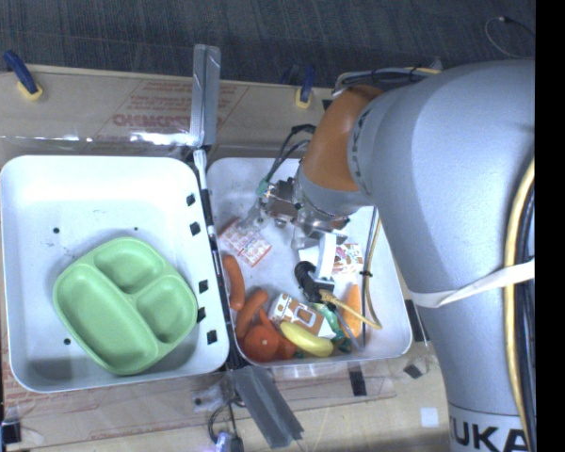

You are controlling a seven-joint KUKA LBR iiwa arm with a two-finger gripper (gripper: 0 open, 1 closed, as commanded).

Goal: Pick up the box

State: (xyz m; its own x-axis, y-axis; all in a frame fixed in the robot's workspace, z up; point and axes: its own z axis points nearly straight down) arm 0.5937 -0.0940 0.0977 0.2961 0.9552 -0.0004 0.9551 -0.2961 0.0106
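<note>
Two white bins (38, 196) sit on the counter; my claw (309, 252) hangs over the box (297, 314), grip unreadable.

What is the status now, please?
Gripper low in right bin, jaws unclear. Box lies free. Banana and carrots crowd it.

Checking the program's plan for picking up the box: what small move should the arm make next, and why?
Probably lower the gripper a little toward the small box near the right bin's front. The box lies among a banana and carrots, just in front of the gripper, with nothing visibly held yet.
</note>
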